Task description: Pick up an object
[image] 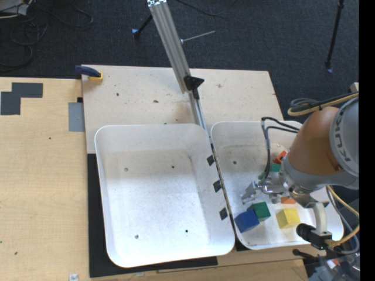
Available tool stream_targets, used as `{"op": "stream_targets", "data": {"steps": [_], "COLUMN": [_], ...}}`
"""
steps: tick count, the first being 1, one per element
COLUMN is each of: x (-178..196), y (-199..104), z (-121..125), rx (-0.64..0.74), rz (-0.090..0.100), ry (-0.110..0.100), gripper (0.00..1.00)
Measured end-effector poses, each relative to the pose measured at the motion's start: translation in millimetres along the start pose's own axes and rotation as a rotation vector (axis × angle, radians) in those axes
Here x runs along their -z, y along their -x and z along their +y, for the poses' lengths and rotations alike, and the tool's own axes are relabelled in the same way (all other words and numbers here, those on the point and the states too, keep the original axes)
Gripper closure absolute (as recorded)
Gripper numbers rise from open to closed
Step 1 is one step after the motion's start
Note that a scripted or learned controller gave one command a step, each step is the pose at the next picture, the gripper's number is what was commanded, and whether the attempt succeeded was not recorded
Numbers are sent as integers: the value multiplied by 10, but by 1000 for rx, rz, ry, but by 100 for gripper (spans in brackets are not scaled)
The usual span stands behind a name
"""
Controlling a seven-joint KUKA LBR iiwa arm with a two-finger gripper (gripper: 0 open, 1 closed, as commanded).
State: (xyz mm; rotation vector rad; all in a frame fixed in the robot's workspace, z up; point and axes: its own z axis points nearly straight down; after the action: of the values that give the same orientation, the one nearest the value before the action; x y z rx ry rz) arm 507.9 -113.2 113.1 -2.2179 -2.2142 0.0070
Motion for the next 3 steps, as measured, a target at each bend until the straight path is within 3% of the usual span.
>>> {"op": "stream_targets", "data": {"steps": [1,2,3], "x": [-208,-108,478], "y": [-3,9,-30], "z": [6,-1,-62], "rx": [-1,-9,3], "rz": [0,2,-2], "ry": [6,4,11], "gripper": [0,100,100]}}
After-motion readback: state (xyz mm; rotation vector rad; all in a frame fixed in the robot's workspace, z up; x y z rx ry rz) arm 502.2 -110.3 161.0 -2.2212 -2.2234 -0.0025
